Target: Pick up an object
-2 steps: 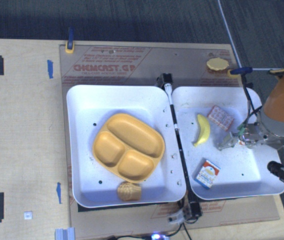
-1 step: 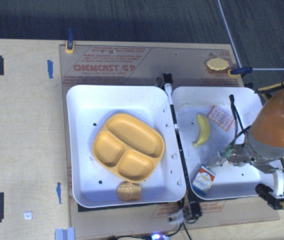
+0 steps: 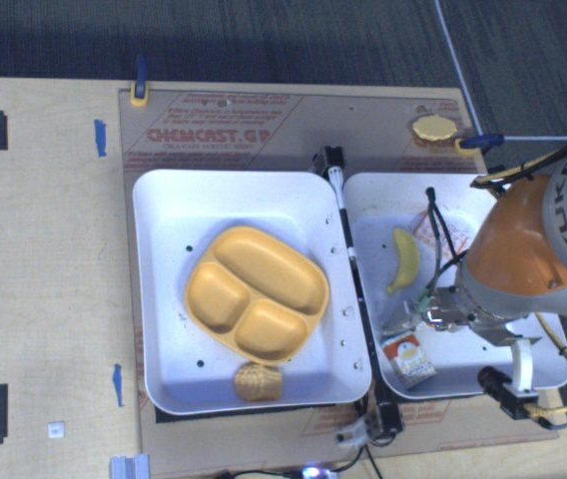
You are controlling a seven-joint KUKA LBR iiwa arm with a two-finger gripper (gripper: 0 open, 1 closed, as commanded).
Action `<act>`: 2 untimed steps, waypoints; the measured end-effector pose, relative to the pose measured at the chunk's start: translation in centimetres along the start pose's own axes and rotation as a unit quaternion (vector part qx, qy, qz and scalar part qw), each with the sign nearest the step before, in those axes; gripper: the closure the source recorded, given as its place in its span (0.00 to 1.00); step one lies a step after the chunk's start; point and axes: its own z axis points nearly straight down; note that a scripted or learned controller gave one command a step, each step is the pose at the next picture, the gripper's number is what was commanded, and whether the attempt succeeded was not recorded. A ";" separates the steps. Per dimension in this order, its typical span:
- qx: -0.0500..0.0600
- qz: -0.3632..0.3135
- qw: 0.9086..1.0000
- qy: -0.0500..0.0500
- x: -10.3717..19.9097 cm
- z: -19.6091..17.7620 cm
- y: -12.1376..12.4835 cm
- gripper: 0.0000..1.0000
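Orange-banded grey arm (image 3: 523, 252) reaches in from the right and hangs low over the right shallow white bin (image 3: 363, 267), wrist bulk covering much of that bin's middle and right side. Gripper (image 3: 431, 312) sits under the wrist near bin centre; its state can't be told, since the wrist and cables block the tips.

Candidate objects in the right bin: yellow curved plastic banana (image 3: 403, 257) just up-left of the gripper, near but apart from it; small red-and-white printed carton (image 3: 410, 355) lying flat below the gripper, close to the bin's front wall. Nothing visibly gripped.

Left white bin (image 3: 154, 267) holds a yellow three-compartment plastic tray (image 3: 256, 292) sitting slantwise, and a tan round woven-looking ball (image 3: 259, 380) touching or just beside the tray's front edge, against the bin's front wall. Both well apart from the gripper.

Step judged: descent or positioning for a grasp in the right bin, pick not yet confirmed. Target is probably something directly under the wrist, perhaps the carton or the banana; can't tell which.

Next move likely calls for closing on whatever lies beneath, then a straight lift clear of the bin wall. Risk: carton lies flat and offers little to pinch; banana is curved and could slip sideways.
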 end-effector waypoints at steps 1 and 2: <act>-0.001 0.000 1.000 0.000 0.0 0.0 -0.1 0.00; 0.000 0.001 1.000 -0.001 -1.1 0.0 7.2 0.00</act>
